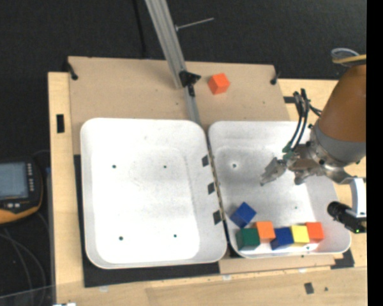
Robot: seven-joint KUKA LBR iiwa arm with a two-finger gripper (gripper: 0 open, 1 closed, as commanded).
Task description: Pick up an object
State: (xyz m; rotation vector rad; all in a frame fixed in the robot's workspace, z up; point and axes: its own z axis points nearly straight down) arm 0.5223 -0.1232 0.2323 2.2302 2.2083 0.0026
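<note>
Two white bins sit on a tan bench point(242, 85), the left bin point(147, 190) and right bin point(268, 145) both speckled grey. At six o'clock in the right bin lie a blue cube point(244, 213), green cube point(247, 238), orange cube point(265, 231), another blue cube point(282, 237), yellow cube point(300, 234) and orange-red cube point(315, 231). At twelve o'clock on the bench rests an orange block point(218, 83). The arm point(345, 116) is orange above grey.

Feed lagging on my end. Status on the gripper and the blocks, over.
Gripper above right bin, holding nothing. Six blocks along the bin's near edge; blue block nearest, apart from gripper. Orange block outside bins. Nothing in the way.
</note>
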